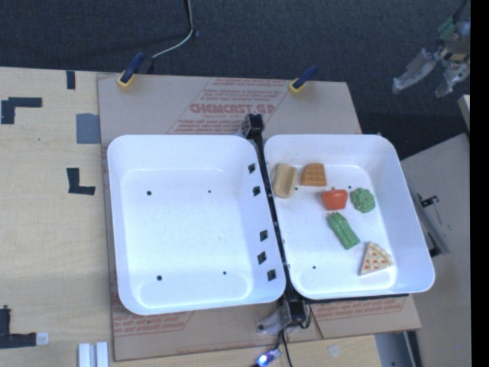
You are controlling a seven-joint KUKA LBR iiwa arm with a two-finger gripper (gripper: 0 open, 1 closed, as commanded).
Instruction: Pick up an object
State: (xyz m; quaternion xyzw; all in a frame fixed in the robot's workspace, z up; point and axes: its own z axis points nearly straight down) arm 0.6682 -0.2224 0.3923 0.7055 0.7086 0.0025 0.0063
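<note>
Several toy foods lie in the right bin (409,228): a tan bread piece (284,180) by the divider, an orange waffle (313,175), a red pepper (334,199), a green broccoli (363,200), a green pickle (343,230) and a triangular pizza slice (374,259) near the front. My gripper (428,76) hangs high at the top right, beyond the bin's far right corner and well away from all the foods. Its fingers are spread open with nothing between them.
The left bin (122,205) sits beside the right one on a cardboard sheet (229,105) held by two clamps. A black cable (183,21) runs off behind the bins. Wooden bench surface (46,228) extends to the left.
</note>
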